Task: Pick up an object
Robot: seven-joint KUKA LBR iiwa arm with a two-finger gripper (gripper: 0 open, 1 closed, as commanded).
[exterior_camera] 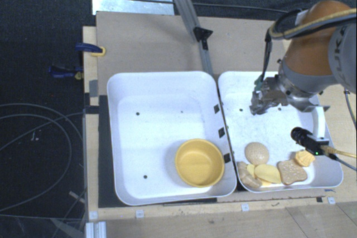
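Your candidate objects sit in the right bin (234,86), clustered at its near end: a pale round bun (256,152), a yellow piece (269,173), a tan toast-like piece (292,171) and a small yellow piece (304,158); the gripper (260,104) hangs over the same bin's bare far half, well apart from them; its opening I cannot tell, and nothing is seen held. Risk: the pieces touch and overlap, so a descent may strike two at once or skid off the bun. The left bin (128,86) holds a yellow bowl (199,162); both bins rest on a brown bench (145,42); dark carpet and cables surround it.
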